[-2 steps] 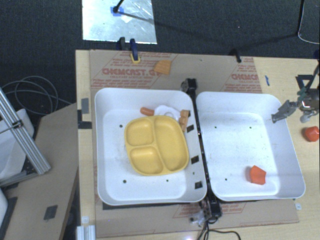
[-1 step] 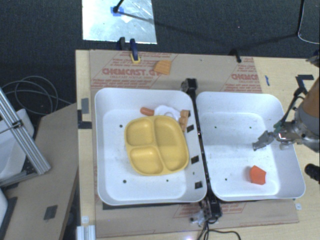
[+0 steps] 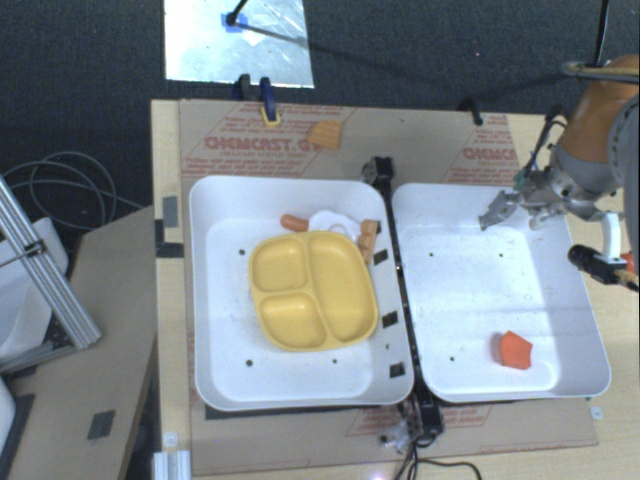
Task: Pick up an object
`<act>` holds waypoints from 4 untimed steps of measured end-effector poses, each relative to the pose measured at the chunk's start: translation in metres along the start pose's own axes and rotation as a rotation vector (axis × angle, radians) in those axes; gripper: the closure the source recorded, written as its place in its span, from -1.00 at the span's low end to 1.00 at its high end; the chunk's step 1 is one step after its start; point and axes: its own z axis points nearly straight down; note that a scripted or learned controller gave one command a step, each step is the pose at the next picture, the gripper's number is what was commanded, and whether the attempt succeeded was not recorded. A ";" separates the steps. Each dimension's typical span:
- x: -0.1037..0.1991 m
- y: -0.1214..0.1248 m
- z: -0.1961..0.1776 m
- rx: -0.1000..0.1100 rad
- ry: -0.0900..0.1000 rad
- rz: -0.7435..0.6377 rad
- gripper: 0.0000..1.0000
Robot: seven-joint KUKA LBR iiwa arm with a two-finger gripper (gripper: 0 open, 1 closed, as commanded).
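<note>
Bins (image 3: 215,268): two; one yellow tray (image 3: 312,290), one orange block (image 3: 515,350); end effector (image 3: 512,211) spread apart

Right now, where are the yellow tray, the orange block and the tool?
yellow tray (image 3: 312,293): camera view, centre divider.
orange block (image 3: 515,350): camera view, top face.
tool (image 3: 520,211): camera view, between its fingertips.

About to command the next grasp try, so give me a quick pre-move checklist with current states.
1. Target in right white bin: orange block lies near the front edge, ok.
2. Block free of neighbours: ok.
3. Gripper above the block: not ok, it is at the bin's far side.
4. Anything held: nothing seen between the fingers, ok.
5. Yellow divided tray in left white bin, out of the path: ok.
</note>
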 end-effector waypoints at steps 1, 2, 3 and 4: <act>-0.001 -0.006 -0.001 0.010 0.003 0.005 -1.00; -0.002 -0.081 -0.100 0.006 0.001 0.012 -1.00; 0.000 -0.174 -0.056 0.021 0.007 0.014 -1.00; 0.049 -0.170 0.013 0.017 0.008 0.003 -1.00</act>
